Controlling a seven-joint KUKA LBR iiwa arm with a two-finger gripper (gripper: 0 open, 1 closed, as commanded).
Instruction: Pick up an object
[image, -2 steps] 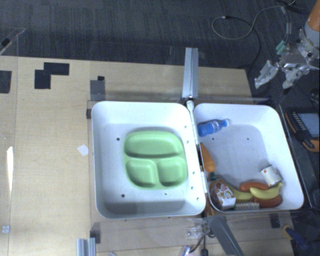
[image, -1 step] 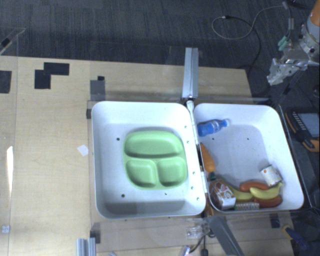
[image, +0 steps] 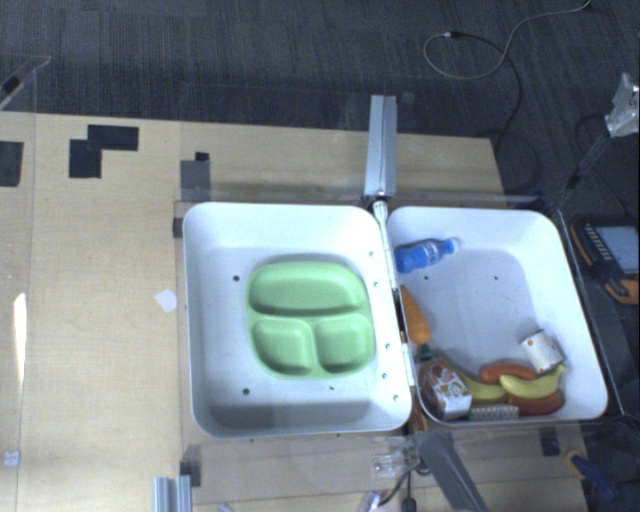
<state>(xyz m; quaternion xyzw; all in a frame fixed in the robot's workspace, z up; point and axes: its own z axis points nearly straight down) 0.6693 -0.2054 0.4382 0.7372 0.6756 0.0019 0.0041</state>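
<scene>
The right bin (image: 560, 260) holds several objects. A blue bottle (image: 424, 253) lies near its far left corner. An orange item (image: 415, 322) rests against the left wall. Along the near edge sit a brown and white packet (image: 446, 389), a yellow banana (image: 532, 381), a red sausage-like piece (image: 510, 372) and a small white and red container (image: 542, 350). In the left bin (image: 205, 300) a green tray (image: 310, 316) with three compartments lies flat in the middle.
A metal post (image: 381, 145) stands behind the divider between the bins. The wooden bench (image: 90, 300) stretches to the left. A cable (image: 470, 50) loops on the dark floor at the back. Dark equipment (image: 610, 260) stands at the right.
</scene>
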